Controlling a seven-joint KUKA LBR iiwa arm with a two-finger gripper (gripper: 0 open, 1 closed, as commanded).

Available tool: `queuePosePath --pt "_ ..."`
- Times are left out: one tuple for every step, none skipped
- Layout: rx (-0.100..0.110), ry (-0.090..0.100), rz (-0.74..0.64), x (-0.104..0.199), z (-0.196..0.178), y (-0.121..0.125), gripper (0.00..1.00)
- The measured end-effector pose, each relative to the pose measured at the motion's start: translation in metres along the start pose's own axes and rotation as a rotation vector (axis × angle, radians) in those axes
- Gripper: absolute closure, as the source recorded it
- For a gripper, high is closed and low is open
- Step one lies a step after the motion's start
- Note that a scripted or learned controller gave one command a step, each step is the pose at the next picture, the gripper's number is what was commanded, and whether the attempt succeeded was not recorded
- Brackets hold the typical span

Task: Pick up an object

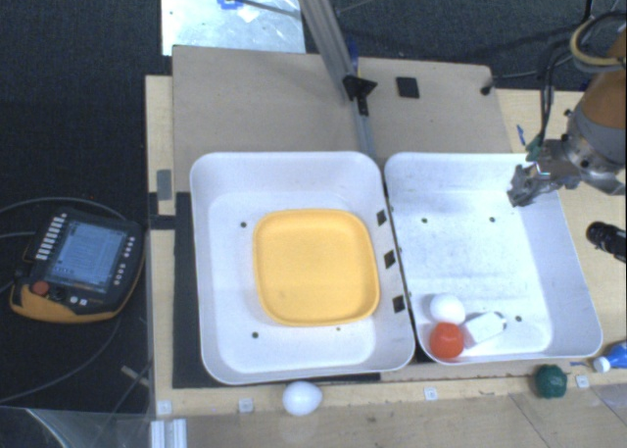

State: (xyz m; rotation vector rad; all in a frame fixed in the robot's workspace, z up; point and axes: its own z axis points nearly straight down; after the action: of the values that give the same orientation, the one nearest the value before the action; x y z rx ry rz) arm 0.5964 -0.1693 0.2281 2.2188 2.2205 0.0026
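Two white bins sit side by side on the bench (431,123). Using the right bin (568,270) as landmark: the left bin (220,240) beside it holds a yellow plate (315,266); the jaws (524,186) hover over its upper right edge, their state impossible to tell; a white ball (447,307), red ball (448,340) and small white object (487,326) cluster in its lower left corner.

No legible text anywhere — pendant screen (86,252) too blurred, no labels
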Motion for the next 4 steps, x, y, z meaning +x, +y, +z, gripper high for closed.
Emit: queuePosePath --pt "0.002 0.001 -0.002 0.047 0.009 -0.018 1.00" --pt "0.001 0.002 -0.003 0.093 -0.003 -0.032 1.00" --pt "0.002 0.001 -0.002 0.147 0.005 -0.043 1.00" --pt "0.003 0.002 -0.004 0.205 0.008 -0.063 1.00"
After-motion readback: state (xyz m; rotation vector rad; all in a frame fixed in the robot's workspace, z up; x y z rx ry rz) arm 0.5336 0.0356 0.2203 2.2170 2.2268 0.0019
